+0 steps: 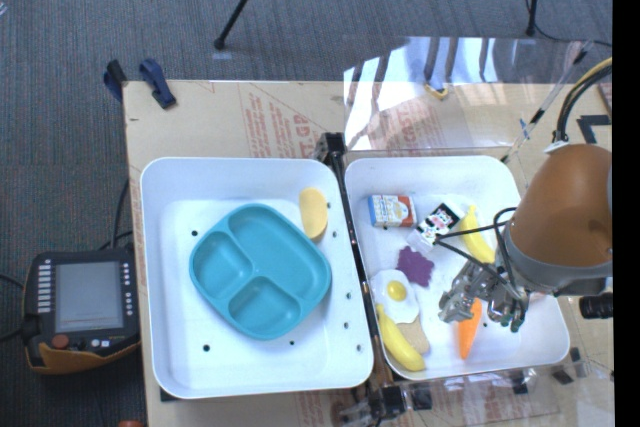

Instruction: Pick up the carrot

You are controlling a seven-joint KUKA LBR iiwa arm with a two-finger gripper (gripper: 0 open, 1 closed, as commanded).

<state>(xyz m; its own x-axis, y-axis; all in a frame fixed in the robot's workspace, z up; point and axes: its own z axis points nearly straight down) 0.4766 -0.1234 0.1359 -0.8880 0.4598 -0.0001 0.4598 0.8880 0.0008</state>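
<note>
orange carrot lies in the right bin, its top touching the gripper, which hangs just above it; whether the gripper is spread or pressed together i cannot tell. this looks like the reaching step; next it must straddle the carrot and pinch.

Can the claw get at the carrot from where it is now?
Probably yes. The claw hangs right over the top end of the carrot in the right bin. Nothing lies on the carrot; the nearest banana lies apart from it.
</note>
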